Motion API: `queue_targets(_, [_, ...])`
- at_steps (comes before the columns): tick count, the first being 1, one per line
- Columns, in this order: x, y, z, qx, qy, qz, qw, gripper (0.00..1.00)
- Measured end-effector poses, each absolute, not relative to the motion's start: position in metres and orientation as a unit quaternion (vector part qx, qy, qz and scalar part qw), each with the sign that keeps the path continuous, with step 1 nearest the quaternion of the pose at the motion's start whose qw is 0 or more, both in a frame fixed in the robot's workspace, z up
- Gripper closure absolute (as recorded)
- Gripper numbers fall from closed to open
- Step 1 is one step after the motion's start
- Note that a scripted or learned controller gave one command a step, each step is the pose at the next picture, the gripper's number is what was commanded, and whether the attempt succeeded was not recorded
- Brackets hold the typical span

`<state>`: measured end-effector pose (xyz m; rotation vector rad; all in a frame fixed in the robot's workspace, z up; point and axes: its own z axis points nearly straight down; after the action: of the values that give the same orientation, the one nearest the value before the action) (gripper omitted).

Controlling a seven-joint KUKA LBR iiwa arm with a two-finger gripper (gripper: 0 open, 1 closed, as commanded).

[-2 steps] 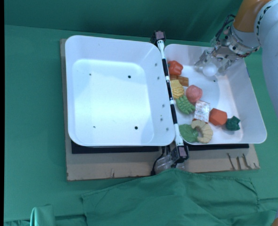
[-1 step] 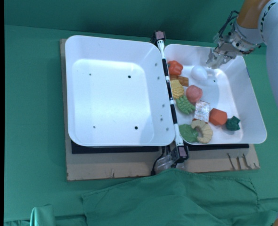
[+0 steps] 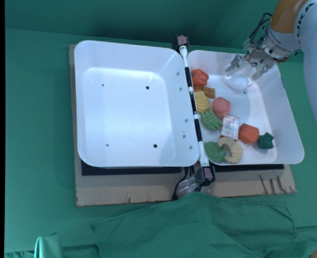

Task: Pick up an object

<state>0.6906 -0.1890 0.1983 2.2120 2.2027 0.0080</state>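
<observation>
Right now the hand (image 3: 246,67) hangs with fingers spread over a pale white object (image 3: 238,82) at twelve o'clock in the right bin (image 3: 287,120); best to descend straight, straddle it squarely, then close before lifting.

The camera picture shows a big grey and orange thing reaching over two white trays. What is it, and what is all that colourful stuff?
That is a robot arm. A camera above the bench looks down at a slant, and the arm comes in from the right. At its end is a gripper, with two fingers for grabbing. It hangs open over a small white object in the right bin and holds nothing. That bin also has small toy foods: an orange pepper, yellow corn, a pink piece, green pieces. The left bin sits beside it, on a green cloth.
</observation>
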Motion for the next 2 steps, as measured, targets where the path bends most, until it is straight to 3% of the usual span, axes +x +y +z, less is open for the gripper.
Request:
queue_targets(1, [0.692, -0.19, 0.213, 0.709, 0.705, 0.0043, 0.014, 1.0])
queue_targets(2, [0.631, -0.188, 0.185, 0.709, 0.705, 0.0032, 0.007, 1.0])
